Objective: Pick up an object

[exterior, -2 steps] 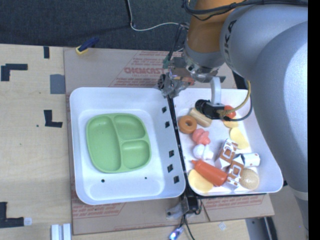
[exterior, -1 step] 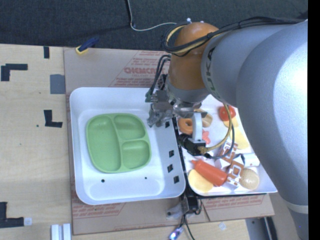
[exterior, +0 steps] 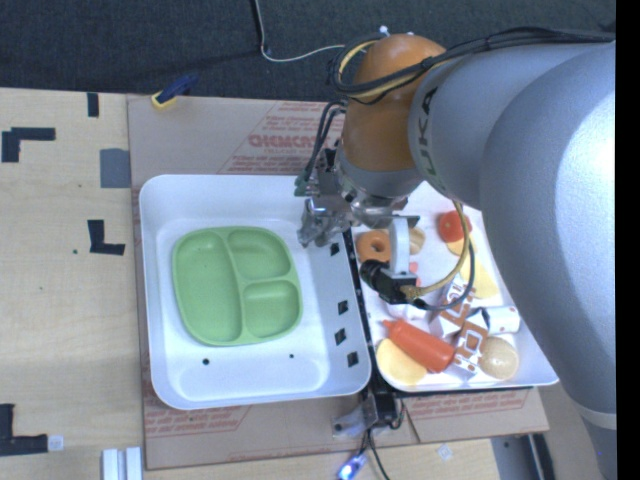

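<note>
My gripper (exterior: 320, 218) hangs below the orange wrist band (exterior: 385, 98), low over the rim between the two bins, at the far right corner of the left bin (exterior: 165, 268). A green divided plate (exterior: 238, 283) lies in that bin, left of the gripper. Just right of the gripper, in the right bin (exterior: 535, 373), sits a small orange ring-shaped toy (exterior: 373, 245). Nearer the front lie an orange carrot (exterior: 420, 344) on a yellow piece (exterior: 398, 366), a tan egg-like ball (exterior: 500, 358) and a red tomato (exterior: 452, 226). The arm hides much of the right bin.
The big grey arm (exterior: 530, 168) covers the right side of the view. A black cable (exterior: 385, 280) loops down beside a white part over the right bin. Black clips (exterior: 345, 313) sit along the shared rim. Brown cardboard (exterior: 250, 138) lies under both bins.
</note>
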Tool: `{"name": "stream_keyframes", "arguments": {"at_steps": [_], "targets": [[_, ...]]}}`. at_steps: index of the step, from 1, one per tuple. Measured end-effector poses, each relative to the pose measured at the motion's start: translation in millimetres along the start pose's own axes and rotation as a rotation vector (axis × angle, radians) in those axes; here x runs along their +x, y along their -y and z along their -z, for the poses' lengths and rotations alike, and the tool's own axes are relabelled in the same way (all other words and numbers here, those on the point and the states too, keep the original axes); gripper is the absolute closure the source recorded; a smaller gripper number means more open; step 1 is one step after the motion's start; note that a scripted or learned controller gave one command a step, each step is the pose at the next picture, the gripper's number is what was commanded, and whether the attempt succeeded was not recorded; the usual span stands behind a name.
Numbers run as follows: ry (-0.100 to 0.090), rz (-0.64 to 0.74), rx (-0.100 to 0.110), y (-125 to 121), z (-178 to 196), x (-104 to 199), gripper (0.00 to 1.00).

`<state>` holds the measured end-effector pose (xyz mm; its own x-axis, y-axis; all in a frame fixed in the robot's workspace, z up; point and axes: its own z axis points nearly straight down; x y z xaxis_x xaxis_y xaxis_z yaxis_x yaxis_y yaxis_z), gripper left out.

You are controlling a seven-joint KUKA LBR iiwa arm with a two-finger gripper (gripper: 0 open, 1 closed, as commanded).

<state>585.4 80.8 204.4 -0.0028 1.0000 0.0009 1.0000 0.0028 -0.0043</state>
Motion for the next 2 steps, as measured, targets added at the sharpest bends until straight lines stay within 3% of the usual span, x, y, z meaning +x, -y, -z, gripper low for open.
{"name": "stream_keyframes", "arguments": {"at_steps": [1,2], "targets": [[-0.003,0.005,-0.008,82.3,136.6,33.7,1.0],[0.002,0.001,-0.001,79.7,139.5,31.9,1.0]]}}
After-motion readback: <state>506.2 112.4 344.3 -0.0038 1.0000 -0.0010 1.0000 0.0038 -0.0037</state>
